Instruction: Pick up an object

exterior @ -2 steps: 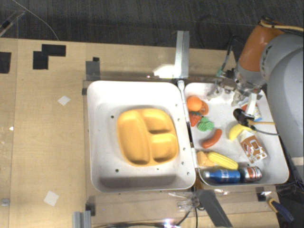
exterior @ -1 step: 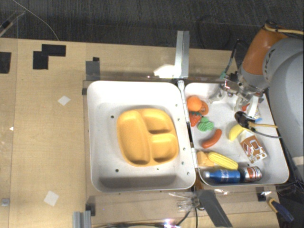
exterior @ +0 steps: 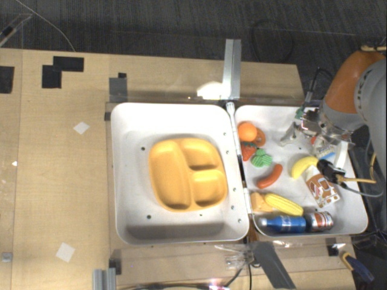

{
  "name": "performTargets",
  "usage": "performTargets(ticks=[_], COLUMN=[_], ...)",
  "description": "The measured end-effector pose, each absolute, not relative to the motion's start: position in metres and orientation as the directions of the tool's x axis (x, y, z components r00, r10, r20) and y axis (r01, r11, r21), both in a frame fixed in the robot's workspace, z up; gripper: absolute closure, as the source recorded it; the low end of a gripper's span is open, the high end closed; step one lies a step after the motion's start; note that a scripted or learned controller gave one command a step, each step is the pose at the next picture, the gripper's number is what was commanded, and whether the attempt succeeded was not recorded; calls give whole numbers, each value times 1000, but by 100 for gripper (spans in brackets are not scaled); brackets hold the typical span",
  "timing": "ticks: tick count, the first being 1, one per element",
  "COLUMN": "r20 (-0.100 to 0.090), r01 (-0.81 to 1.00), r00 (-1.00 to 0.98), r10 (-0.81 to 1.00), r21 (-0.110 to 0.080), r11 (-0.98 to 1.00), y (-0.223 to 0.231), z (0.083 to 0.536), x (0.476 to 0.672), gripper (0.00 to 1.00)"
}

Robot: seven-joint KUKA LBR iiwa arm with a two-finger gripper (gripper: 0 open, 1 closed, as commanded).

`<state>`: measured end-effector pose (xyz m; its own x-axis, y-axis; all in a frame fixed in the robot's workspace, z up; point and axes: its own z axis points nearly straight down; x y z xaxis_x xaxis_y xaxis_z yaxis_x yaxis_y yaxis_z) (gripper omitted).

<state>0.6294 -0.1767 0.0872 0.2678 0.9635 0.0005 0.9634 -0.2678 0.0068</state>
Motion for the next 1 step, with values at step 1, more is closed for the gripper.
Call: performTargets(ticks=[1], r20=[-2], r01=[965], r00=[263], r10=[965], r21=[16], r11=[-263], y=[-176], z=[102], x=[633], gripper=[100])
